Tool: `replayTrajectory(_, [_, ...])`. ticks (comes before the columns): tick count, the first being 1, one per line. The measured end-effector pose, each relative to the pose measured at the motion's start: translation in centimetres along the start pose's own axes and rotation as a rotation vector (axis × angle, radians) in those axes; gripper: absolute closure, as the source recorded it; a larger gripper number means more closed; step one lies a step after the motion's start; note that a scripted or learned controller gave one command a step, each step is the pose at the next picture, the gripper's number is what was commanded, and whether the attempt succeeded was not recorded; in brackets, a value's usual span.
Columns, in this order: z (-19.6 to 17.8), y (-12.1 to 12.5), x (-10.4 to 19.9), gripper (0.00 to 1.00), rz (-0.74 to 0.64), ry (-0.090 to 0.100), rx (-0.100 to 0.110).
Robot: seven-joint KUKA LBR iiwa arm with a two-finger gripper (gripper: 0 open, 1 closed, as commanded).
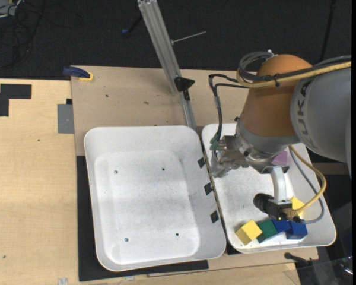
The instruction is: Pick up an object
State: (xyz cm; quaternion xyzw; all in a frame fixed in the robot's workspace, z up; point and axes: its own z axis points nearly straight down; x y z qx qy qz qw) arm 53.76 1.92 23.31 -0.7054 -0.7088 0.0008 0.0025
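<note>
Two shallow white bins sit side by side on the wooden surface [29, 177]. The left bin [107, 159] shows its speckled white floor with a few small dark dots. The right bin [231, 218] holds a small group of blocks in its near right corner: a yellow block [248, 232] lies nearest to the middle of the bin, a green block [267, 228] touches it on the right, and a blue block [292, 228] lies just beside the green one, close to the bin's rim. A small yellow piece [297, 204] sits just above the blue block. A bit of pink or purple [280, 157] shows behind the arm, too hidden to name.

The grey arm with its orange band [273, 100] hangs over the right bin. The hand [221, 159] is low over the far left part of this bin, close to the edge where the two bins meet, well apart from the blocks. It is dark and partly covered by the wrist, so I cannot tell how it is set, and I see no object in it. A slanted metal rail [163, 46] stands behind the bins.
</note>
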Motion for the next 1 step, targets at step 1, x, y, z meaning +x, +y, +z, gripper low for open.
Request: replayTrajectory(1, [0.22, -0.63, 4.94, 1.0, 0.0, 0.0, 0.001])
